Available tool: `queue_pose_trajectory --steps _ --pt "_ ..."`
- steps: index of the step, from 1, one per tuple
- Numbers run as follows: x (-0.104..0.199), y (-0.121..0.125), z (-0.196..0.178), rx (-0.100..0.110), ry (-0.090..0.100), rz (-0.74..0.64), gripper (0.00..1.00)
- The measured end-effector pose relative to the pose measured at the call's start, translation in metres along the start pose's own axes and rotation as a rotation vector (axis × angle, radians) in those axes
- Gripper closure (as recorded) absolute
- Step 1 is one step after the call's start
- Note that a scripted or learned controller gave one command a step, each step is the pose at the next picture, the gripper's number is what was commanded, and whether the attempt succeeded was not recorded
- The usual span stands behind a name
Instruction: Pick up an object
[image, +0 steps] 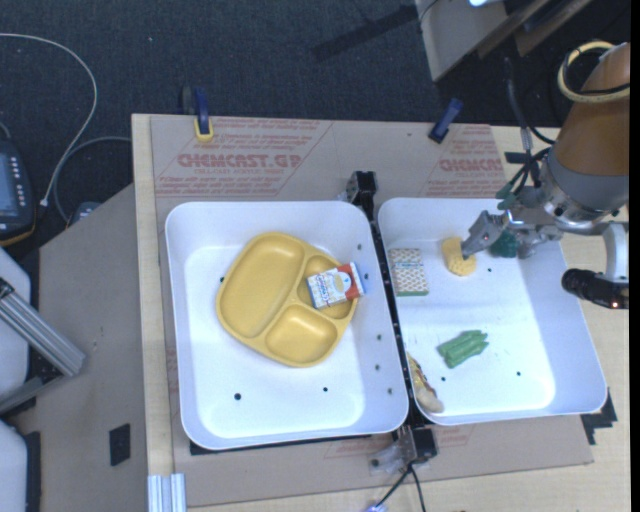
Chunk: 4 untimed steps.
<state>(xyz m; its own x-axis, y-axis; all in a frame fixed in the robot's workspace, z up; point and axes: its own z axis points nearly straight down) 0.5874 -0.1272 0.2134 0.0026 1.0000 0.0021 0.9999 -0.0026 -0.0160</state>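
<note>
Beside the gripper (492, 238): yellow waffle (460, 257) (round, gridded).

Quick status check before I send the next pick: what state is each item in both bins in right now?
Yellow divided plate: right way up, lying in the left bin.
Small carton: lying on its side on the plate's right edge.
Sponge: flat in the right bin, by its left wall.
Yellow waffle piece: flat on the bin floor, just beside the tool.
Green bean bundle: lying loose, untouched.
Banana: lying against the right bin's lower left wall.
</note>
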Motion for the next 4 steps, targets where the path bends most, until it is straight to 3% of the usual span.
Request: queue_pose_trajectory --steps 1,3,4 --pt "0.0 0.003 -0.008 -0.015 -0.002 -0.003 0.0" --pt "0.001 0.008 0.116 -0.011 -0.001 -0.003 0.0" --pt "0.001 0.008 0.129 -0.013 -0.002 -0.003 0.0"
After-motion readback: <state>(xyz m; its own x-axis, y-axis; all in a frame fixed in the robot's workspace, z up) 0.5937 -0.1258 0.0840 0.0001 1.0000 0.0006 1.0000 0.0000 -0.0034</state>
